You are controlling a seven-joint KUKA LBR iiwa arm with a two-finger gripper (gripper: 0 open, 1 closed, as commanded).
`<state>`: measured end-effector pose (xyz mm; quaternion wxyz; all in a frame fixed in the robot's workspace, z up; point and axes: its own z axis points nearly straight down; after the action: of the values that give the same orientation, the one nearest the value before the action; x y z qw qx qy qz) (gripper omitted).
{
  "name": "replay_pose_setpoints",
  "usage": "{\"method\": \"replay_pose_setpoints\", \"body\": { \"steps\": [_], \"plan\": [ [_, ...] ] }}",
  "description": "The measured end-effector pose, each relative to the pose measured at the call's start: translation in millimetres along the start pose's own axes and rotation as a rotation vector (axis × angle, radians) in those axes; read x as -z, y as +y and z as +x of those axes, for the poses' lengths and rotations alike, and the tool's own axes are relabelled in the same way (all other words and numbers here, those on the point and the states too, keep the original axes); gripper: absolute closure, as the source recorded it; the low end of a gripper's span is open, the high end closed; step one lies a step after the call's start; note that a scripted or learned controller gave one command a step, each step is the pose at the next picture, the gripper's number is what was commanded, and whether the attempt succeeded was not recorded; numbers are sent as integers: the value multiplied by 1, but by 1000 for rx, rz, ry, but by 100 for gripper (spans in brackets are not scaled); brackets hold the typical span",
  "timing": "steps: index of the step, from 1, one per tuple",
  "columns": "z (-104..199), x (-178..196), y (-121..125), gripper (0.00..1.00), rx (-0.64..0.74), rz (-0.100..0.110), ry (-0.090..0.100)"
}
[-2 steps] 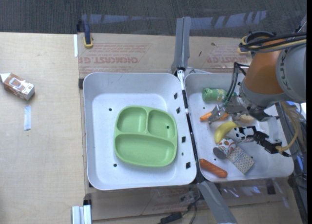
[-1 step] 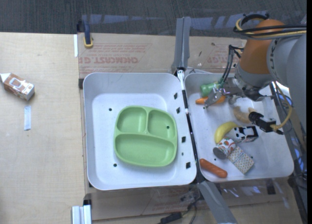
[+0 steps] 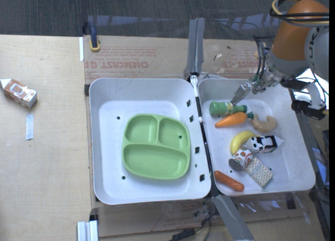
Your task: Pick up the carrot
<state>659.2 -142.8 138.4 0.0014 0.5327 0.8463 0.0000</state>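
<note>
The carrot (image 3: 231, 120), orange with a small green stem end pointing right, lies in the upper left part of the right bin (image 3: 301, 145). It rests just below a green bottle-shaped toy (image 3: 222, 108). My gripper (image 3: 240, 95) hangs above the bin's back area, slanting down to the left. Its tip is just above and right of the green toy, a short way above the carrot and apart from it. Nothing shows in its grasp.
Around the carrot lie a tan lumpy piece (image 3: 264, 124), a banana (image 3: 240, 141), a cow-patterned carton (image 3: 265, 143), a small can (image 3: 240, 159), a patterned box (image 3: 258, 172) and an orange-red stick (image 3: 229, 181). The left bin (image 3: 104, 130) holds a green divided plate (image 3: 156, 146).
</note>
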Motion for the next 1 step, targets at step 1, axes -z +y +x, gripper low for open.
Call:
{"method": "replay_pose_setpoints", "body": {
  "steps": [1],
  "plan": [
    [21,-25,-18,0,-596,-38,-5]
  ]
}}
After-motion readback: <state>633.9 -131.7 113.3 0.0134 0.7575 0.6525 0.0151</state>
